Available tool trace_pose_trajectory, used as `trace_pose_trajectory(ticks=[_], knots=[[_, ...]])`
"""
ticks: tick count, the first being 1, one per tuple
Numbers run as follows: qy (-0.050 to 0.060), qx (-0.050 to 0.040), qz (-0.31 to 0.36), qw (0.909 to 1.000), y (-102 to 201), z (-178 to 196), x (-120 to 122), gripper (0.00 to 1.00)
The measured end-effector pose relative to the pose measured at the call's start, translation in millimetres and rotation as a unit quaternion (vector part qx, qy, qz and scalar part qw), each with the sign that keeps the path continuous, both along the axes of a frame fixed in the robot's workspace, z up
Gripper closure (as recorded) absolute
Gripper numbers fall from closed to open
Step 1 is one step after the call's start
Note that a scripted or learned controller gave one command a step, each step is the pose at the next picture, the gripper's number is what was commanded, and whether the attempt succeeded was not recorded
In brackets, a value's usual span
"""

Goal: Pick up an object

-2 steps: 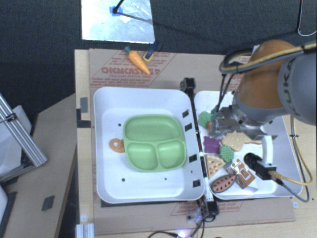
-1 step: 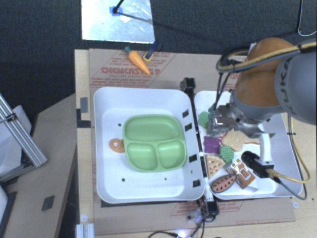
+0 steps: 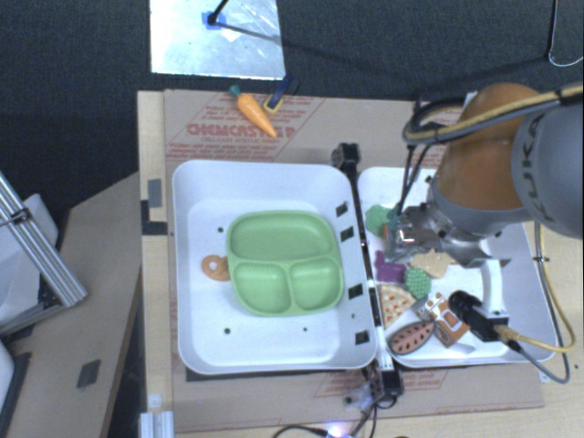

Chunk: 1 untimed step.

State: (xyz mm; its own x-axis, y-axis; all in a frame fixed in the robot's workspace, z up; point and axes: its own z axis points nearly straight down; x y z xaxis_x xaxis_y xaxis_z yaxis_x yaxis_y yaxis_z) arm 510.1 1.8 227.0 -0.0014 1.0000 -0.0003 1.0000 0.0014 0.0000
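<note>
The small purple plastic block [image 3: 390,270] sits crowded among toys beneath the gripper [image 3: 402,234], so I risk nudging neighbours; its grip state I cannot tell.

red "chemcast" print — on cardboard sheet [image 3: 301,121]

glossy green plastic tray [image 3: 279,261] in smooth white bin [image 3: 265,179]

Toy foods lying crowded in the right bin: purple piece [image 3: 390,269], green knobbly piece [image 3: 418,283], tan piece [image 3: 432,264], pizza slice [image 3: 393,300], brown oval [image 3: 411,337], all sitting flat.
</note>
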Motion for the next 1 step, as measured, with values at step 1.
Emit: trace_pose_trajectory(ticks=[1], knots=[[-0.001,0.0005,0.002,1.0000,13.5,0.2,2.0,1.00]])
